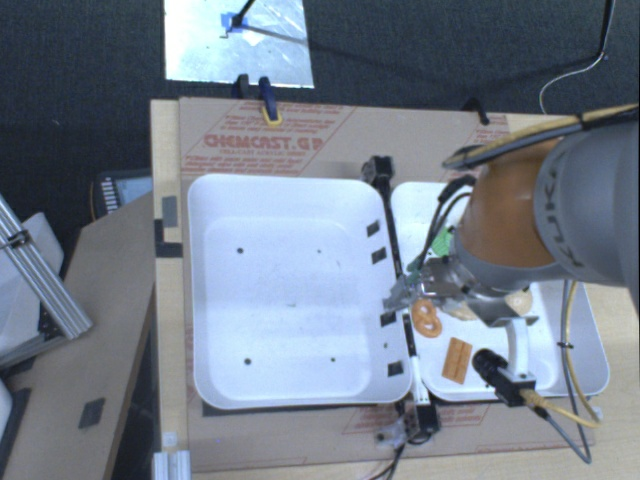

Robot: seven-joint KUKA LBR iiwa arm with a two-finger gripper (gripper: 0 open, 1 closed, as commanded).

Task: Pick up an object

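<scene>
My gripper [420,290] hangs low over the left part of the right bin [590,363], close to the divider between the bins. The arm's orange band and grey wrist cover most of that bin. Just below the gripper lies an orange pretzel-shaped piece [427,318], right beside the tool or touching it; I cannot tell which. An orange rectangular block [457,359] lies nearer the front wall. A green object [440,240] peeks out behind the wrist, and a pale cream item [518,299] shows at the wrist's right side.
The left bin [210,368] is white with small holes in its floor. A black rod with clips [390,258] runs along the divider. Cables [565,418] trail from the arm over the right bin's front corner. Brown cardboard [270,138] lies beneath both bins.
</scene>
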